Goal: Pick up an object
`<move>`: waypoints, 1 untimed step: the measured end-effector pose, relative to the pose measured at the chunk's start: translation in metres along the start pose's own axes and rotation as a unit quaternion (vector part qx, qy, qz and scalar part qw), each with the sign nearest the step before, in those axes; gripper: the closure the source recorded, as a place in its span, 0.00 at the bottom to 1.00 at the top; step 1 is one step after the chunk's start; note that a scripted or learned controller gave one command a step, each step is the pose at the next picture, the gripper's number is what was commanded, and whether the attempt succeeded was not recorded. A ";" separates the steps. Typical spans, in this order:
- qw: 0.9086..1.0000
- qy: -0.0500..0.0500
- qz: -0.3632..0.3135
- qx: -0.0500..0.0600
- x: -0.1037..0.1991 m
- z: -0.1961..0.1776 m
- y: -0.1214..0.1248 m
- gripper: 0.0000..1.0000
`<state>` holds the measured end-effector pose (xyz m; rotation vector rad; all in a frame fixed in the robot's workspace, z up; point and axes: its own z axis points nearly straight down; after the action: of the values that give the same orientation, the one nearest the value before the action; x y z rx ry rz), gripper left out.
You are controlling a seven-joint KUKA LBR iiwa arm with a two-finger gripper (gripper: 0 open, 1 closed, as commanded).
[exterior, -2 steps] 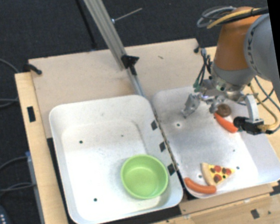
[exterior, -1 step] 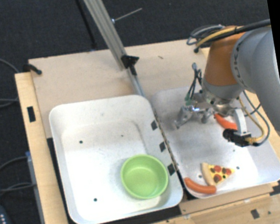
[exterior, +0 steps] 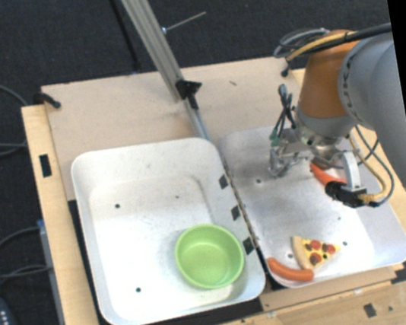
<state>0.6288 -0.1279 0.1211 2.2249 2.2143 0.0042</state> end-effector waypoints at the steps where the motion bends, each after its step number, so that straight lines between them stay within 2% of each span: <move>1: 1.000 0.000 -0.002 -0.002 -0.010 -0.054 -0.001 1.00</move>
<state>0.6280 -0.1382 0.1748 2.2178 2.2174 0.0067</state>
